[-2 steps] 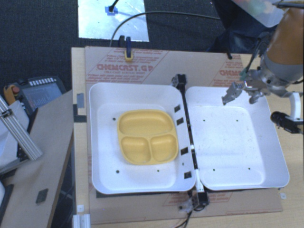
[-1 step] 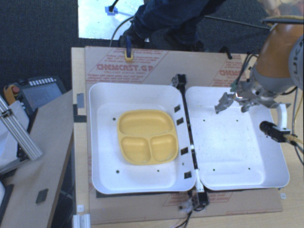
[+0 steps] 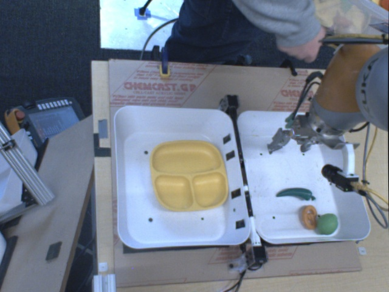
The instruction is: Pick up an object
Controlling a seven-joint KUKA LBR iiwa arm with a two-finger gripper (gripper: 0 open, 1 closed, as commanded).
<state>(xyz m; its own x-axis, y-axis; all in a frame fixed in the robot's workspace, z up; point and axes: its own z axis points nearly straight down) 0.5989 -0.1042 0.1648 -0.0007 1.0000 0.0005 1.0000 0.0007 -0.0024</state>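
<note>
Hovering over the right bin: the tool (image 3: 290,140) of the grey-and-orange arm (image 3: 349,84) hangs at the bin's upper part, nothing between its fingers.

Left bin: a white bin (image 3: 130,181) on the bench (image 3: 100,90) holds a yellow tray (image 3: 187,175) with three compartments, all bare.

Divider: a dark strip (image 3: 238,169) runs between the two bins.

Right bin: a second white bin (image 3: 258,181) carries the likely targets at its lower right, namely a green pepper (image 3: 295,193), an orange piece (image 3: 309,216) and a green ball (image 3: 327,224), the last two touching.

Tool state: whether the fingers stand wide or narrow cannot be told at this angle.

Where the pick lies: all three items sit well apart from the tool, towards the near corner.

Risk: the orange piece and green ball crowd the bin wall, so a descent there could strike the rim or nudge both aside. The slim pepper could slip out of a closing grip if the fingers meet it off-centre.

Background: a person in grey (image 3: 273,11) leans in beyond the bench.
</note>
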